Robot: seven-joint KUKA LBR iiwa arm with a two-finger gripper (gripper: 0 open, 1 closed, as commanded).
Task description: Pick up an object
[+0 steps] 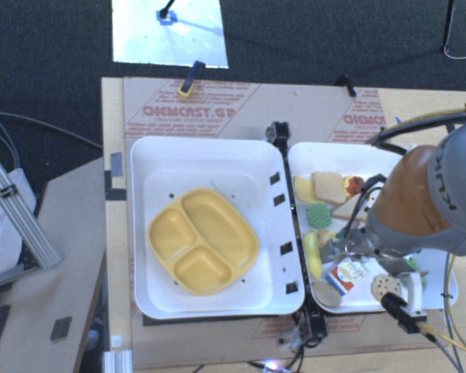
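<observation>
Your pickable items — a banana [312, 255], green ball [320, 215] and bread slice [328, 186] — lie in the right bin [326, 152], beside the yellow divided tray [203, 241]. Your gripper [348, 249] hovers by the banana; its grip you cannot tell.

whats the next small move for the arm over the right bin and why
Probably a short descent onto one piece and a close. The grey arm with the orange band hangs over the right white bin, its gripper low among small toy foods: a yellow banana-shaped piece, a green round piece and a red, white and blue carton. Nothing shows between its fingers.
</observation>
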